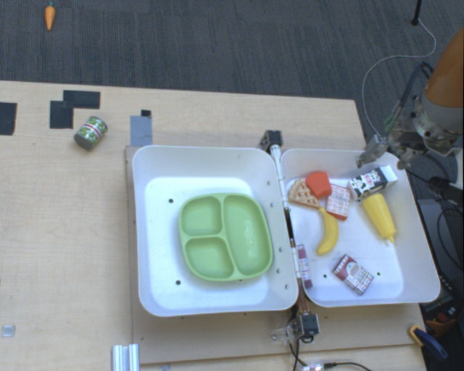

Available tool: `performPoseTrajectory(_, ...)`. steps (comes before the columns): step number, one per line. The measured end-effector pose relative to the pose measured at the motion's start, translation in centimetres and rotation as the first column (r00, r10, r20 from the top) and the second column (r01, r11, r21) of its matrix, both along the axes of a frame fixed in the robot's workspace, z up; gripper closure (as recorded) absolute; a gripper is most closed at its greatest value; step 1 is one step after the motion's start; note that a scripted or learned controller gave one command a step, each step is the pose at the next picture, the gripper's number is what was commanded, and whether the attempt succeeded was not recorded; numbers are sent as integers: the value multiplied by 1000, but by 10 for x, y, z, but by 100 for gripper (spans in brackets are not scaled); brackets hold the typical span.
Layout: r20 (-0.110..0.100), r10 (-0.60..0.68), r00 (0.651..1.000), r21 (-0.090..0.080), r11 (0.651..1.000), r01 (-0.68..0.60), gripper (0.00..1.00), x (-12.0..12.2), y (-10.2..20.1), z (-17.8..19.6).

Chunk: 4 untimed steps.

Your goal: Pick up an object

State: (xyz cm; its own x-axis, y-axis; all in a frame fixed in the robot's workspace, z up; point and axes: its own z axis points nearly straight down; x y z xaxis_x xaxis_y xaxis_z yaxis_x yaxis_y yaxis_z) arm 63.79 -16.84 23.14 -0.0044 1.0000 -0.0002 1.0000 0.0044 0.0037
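The right bin (420, 290) holds several objects. Among them are a red block (317, 182), a waffle-like wedge (302, 194), a red-and-white packet (338, 203) and a banana (328, 233). There are also a yellow corn-shaped piece (379, 215), a black-and-white carton (371, 181) and a small brown box (353, 274). My gripper (378, 151) hangs over the bin's back right rim, just above and behind the carton. Nothing is visibly held in it.
The left bin (156, 290) holds a green divided plate (225, 237). On the bench to the left lie a green can (90, 132) and black patches (72, 107). A small carrot (49, 16) lies on the carpet. Cables loop behind the arm (444, 87).
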Motion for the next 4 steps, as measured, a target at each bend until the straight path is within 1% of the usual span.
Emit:
performPoseTrajectory(1,8,-2,1000,-2,1000,2,0,-3,4,-133)
performPoseTrajectory(2,13,-3,1000,-3,1000,3,0,-99,25,-141)
performPoseTrajectory(3,20,-1,1000,1,1000,1,100,-96,27,-128)
performPoseTrajectory(4,19,-1,1000,1,1000,1,0,-96,27,-129)
